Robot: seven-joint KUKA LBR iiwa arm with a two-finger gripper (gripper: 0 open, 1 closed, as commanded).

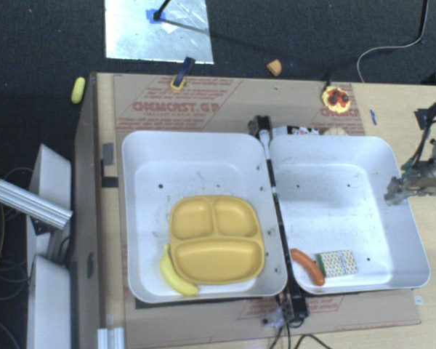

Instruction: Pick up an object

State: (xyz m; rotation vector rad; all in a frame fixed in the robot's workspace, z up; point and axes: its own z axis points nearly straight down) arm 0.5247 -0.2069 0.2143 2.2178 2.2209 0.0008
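Gripper point(396, 192) at the right rim of the right bin point(400, 227), poking in from the view's right edge, grey and blurred; whether open or shut cannot be told, and nothing seen in its hold. Behind it, a stub of arm point(429, 167) and dark cabling near the frame edge.

Inside the right bin, near its front left corner: an orange sausage-shaped toy point(307, 265) lying at a slant, and just beside it, to the right, a small patterned packet point(337, 263), flat on the bin floor. Both well apart from the gripper.

In the left bin point(142, 195): a yellow divided tray point(216, 238) with three compartments, sitting toward the front, and a yellow banana point(174, 274) tucked against the tray's front left edge, touching it.

Between the bins, a dark divider bar point(274, 195) running front to back.

Under both bins, a brown cardboard sheet point(182, 104) printed with red lettering, laid on a pale wooden bench point(400, 111). On the sheet's far edge, a blue and yellow clip point(180, 75); farther right, a small round orange and red item point(336, 98).

Beyond the bench, dark carpet point(29, 42), with a shiny silver sheet point(158, 19), a small tan piece point(275, 67), a yellow object point(78, 89) by the bench's left corner and a white cable point(392, 46). At the left, pale metal framing point(29, 202).
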